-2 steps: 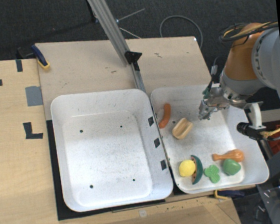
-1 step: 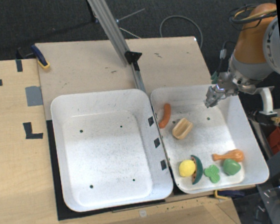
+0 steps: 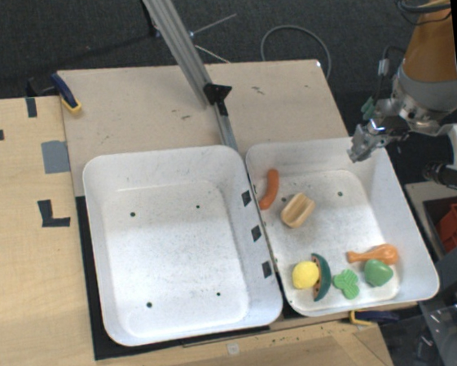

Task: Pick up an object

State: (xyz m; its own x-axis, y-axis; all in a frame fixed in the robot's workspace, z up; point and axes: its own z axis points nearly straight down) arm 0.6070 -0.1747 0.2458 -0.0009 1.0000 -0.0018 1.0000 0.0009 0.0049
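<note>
**A:** Sausage (image 3: 268,188), that's the nearest candidate, lying in the right bin (image 3: 405,223) to the claw's left and a touch nearer the camera, well apart from it. The gripper (image 3: 359,150) hangs over that bin's far right rim.

**B:** And the claw's spread? Honestly, nobody can tell from this angle: too small, too dark.

**A:** The sausage looks like a light plastic toy, smooth, probably slippery and apt to roll. Best taken across its narrow middle.

**B:** The bun (image 3: 296,210) sits just beyond it, further toward the camera. Chunkier, maybe easier to pinch.

**A:** Well nearer the camera than the claw, the lemon (image 3: 305,274), carrot (image 3: 373,255) and green pieces (image 3: 362,278) crowd together. Tight pickings there.
</note>
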